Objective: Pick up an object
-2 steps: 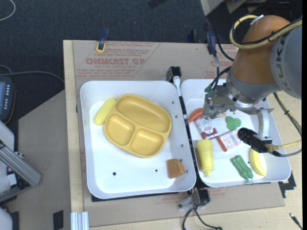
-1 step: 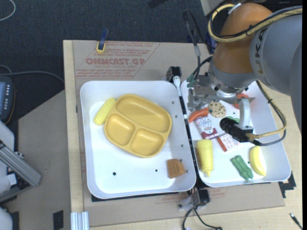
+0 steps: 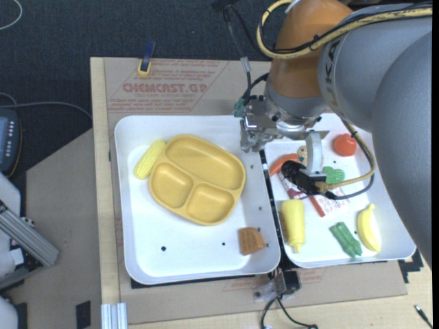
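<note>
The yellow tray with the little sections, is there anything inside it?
No food sits inside the yellow tray; its three sections look bare. A corn cob leans against its left edge, outside it. Whatever lies under the tray on the left bin is covered.

We see a bench topped with a brown board (image 3: 103,184) printed with red lettering, and on it two shallow white bins sit side by side, touching along their inner edges. The left bin (image 3: 130,204) lies toward the board's middle, while the right bin (image 3: 391,242) reaches the board's right side. A small blue and yellow clamp (image 3: 145,60) grips the board's far edge.
</note>
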`<action>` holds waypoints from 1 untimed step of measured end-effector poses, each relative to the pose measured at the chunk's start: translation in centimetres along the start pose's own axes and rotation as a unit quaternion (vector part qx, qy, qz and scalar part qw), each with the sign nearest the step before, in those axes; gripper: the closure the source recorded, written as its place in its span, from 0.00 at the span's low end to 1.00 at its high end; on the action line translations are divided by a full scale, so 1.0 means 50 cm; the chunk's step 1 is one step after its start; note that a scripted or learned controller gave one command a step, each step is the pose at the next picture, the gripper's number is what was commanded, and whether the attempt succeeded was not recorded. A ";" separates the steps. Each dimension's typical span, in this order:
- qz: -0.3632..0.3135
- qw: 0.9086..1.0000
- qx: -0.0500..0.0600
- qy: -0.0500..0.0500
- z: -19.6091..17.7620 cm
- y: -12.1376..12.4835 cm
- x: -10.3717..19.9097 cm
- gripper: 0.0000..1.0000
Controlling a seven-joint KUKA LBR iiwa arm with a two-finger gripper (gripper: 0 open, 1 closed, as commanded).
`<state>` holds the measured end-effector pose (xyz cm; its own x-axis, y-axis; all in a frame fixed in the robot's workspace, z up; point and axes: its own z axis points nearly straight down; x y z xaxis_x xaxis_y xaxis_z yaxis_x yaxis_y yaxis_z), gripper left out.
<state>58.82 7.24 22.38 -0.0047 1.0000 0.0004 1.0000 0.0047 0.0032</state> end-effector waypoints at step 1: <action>0.001 1.000 0.000 -0.001 0.017 0.023 0.000 1.00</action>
